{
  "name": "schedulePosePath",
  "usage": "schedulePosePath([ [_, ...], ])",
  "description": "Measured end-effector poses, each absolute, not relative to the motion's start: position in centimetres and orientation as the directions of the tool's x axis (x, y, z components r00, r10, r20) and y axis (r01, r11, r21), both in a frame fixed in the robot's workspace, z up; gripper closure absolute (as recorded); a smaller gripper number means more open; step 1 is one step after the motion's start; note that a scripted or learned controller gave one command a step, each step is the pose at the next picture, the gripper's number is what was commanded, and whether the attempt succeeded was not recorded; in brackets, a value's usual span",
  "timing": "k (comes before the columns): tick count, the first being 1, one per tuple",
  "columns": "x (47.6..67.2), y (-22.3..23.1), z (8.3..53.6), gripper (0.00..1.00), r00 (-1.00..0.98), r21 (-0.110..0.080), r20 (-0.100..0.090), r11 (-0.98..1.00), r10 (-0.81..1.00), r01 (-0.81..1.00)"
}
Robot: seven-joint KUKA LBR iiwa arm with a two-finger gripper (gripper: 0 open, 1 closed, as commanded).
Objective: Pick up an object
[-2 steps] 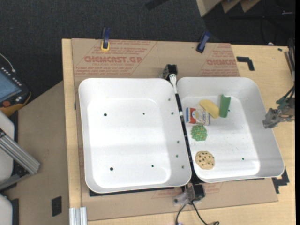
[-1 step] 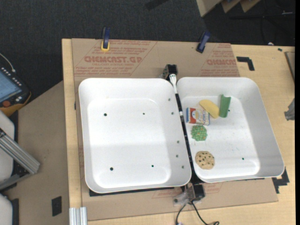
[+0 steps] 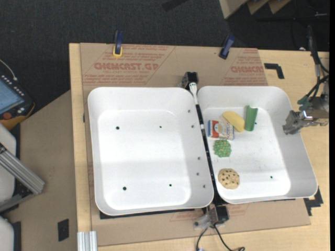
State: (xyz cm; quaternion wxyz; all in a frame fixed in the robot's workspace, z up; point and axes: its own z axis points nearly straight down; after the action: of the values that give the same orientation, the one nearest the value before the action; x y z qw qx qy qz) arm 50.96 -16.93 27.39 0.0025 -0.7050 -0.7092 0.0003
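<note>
At the right rim of the right bin, the gripper hangs on the arm's end, approx. level with the bin's upper half. Status: pick not yet done. No obj. is seen lifted or carried, and all five items lie on the bin floor. Whether the gripper is released or clenched cannot be told at this res.; it shows as a small grey shape w/ no detail. Contents of the right bin, all in its left half: a yellow banana-like piece, touching or just beside a green block that stands on its right; a small red-white-blue carton just left of and below the yellow piece; a green bumpy ball directly below the carton; a round cookie nearer the front wall, apart from the rest. The left bin holds no candidates. Both bins sit on a brown sheet covering the table. Position ref.: the nearest item to the gripper is the green block, to its left w/ bare bin floor between, not touching. The cookie is farthest, well apart to the lower left. Remaining steps, as judged: travel left over an item, descend, close on it, lift. The cookie, standing alone, prob. gives the cleanest approach, but it lies flat and low. The block is closer, but crowded by the yellow piece.
</note>
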Motion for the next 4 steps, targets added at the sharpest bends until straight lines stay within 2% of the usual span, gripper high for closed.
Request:
schedulePosePath([
  [1, 47.7, -22.7, 26.3, 1.00, 0.006, -0.002, -0.001, -0.006, 1.000, 1.000],
  [2, 48.1, -13.1, 31.2, 1.00, -0.010, 0.007, 0.001, 0.010, 1.000, 1.000],
  [3, 50.2, -6.3, 29.4, 1.00, -0.008, -0.003, 0.003, 0.008, 1.000, 1.000],
  [4, 50.2, -6.8, 30.6, 1.00, -0.001, 0.002, 0.000, 0.001, 1.000, 1.000],
])
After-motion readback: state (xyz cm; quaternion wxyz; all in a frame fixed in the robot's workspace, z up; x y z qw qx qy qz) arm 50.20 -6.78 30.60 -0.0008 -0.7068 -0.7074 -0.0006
